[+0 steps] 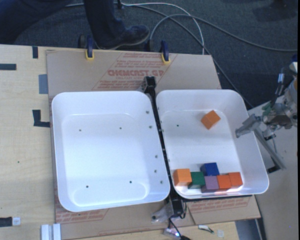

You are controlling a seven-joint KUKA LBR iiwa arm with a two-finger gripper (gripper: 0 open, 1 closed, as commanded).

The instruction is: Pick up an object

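An orange cube lies alone in the upper part of the right bin. Along that bin's front wall sits a tight cluster of cubes: orange, green, blue, purple and two more orange ones. My gripper reaches in from the right and hangs over the right bin's right rim, level with the lone orange cube and well to its right. Nothing shows in it.
The left bin stands beside the right one, joined by a black divider. Both rest on a cardboard sheet held by two clamps at the back. Cables run across the floor behind the bench.
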